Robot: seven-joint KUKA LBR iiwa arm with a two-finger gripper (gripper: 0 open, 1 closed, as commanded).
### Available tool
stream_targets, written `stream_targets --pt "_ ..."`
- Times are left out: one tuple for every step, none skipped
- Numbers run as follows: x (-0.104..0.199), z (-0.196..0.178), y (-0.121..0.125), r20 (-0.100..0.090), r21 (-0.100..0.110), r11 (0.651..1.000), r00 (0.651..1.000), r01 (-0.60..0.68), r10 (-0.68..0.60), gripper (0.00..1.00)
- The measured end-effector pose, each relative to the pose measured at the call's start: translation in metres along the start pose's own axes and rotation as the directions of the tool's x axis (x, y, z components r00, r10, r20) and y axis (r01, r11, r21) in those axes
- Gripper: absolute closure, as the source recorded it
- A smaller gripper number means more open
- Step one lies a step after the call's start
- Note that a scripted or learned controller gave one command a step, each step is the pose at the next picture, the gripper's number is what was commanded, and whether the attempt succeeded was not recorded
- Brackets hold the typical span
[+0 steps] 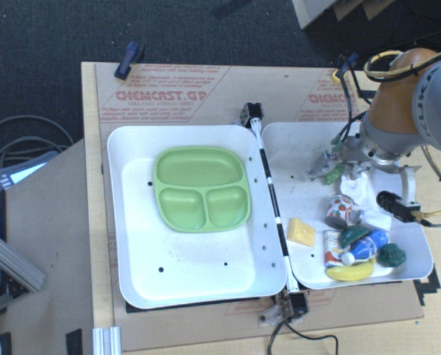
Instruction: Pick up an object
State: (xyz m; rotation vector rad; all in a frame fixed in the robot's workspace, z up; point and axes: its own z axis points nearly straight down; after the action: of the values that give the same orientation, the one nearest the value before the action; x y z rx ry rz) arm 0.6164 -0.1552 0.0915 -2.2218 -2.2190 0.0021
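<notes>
- The tabletop (169, 98) carries two shallow white bins side by side – the left bin (128, 220) and the right bin (294, 143).
- A light green divided plate (202, 188) with three compartments lies flat in the left bin, toward its far half.
- The arm (402, 98), with its orange band, reaches over the far right part of the right bin, and the hand (331, 167) hangs low over the bin floor there.
- How far the hand is open cannot be told – nothing can be made out in it.
- Loose objects cluster in the near right corner of the right bin: a yellow wedge-shaped block (303, 233), a yellow banana (350, 273) at the near rim, a dark green round object (391, 255) beside it, and a blue object (368, 245) between them.
- A white and red patterned object (343, 210) lies just nearer than the hand.
</notes>
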Motion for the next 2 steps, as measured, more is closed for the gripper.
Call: stream_targets --pt "0.0 -0.011 0.001 0.001 -0.004 1.0 1.0 0.0 0.0 1.0" --pt "0.016 -0.093 -0.034 0.0 -0.003 1.0 1.0 0.001 -0.001 1.0"
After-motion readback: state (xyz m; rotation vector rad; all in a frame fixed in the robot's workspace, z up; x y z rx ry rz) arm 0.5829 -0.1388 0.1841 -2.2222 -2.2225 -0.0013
